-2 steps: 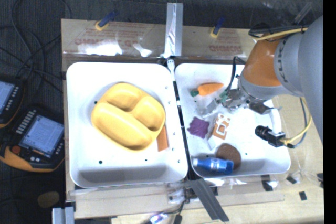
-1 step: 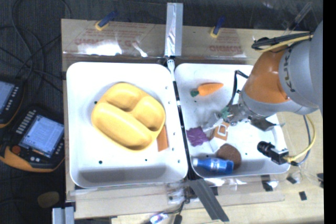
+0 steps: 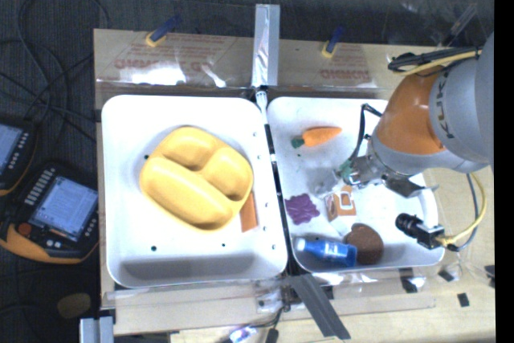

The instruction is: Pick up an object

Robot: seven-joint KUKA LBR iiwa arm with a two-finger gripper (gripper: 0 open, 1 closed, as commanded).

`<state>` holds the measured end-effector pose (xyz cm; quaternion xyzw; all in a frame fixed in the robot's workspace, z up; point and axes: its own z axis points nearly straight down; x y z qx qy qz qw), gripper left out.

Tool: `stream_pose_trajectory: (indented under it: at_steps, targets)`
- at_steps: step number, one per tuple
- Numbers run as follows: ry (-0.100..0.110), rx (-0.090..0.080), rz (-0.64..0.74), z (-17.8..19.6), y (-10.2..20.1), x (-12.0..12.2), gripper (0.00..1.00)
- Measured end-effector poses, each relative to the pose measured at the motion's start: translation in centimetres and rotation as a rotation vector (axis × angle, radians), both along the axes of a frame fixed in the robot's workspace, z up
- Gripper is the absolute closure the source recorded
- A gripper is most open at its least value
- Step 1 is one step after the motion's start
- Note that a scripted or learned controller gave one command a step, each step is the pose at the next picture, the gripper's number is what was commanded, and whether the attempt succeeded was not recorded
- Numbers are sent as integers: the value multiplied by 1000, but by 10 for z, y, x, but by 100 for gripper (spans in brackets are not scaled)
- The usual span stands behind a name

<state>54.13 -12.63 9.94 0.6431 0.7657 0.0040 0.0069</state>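
Observation:
The right bin (image 3: 315, 165) holds an orange carrot (image 3: 321, 136) at the back and a purple toy (image 3: 302, 208) near the divider. Further forward are a small orange-and-white piece (image 3: 342, 204), a blue bottle (image 3: 328, 250) lying on its side and a brown rounded object (image 3: 365, 241) touching the bottle. My gripper (image 3: 353, 172) hangs low over the bin's middle, just behind and right of the orange-and-white piece. Nothing shows in its grasp, and the wrist hides its tips.
The left bin (image 3: 128, 237) holds a large yellow lumpy object (image 3: 197, 177) with a thin orange block (image 3: 249, 213) at its right side. A black fitting (image 3: 415, 226) with a yellow cable sits at the right bin's front right corner. Handheld devices lie far left.

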Motion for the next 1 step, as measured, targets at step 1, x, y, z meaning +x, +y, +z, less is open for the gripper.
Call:
stream_pose_trajectory:
  at_steps: [1]
  targets:
    - [19,1,24,83,72,49,100]
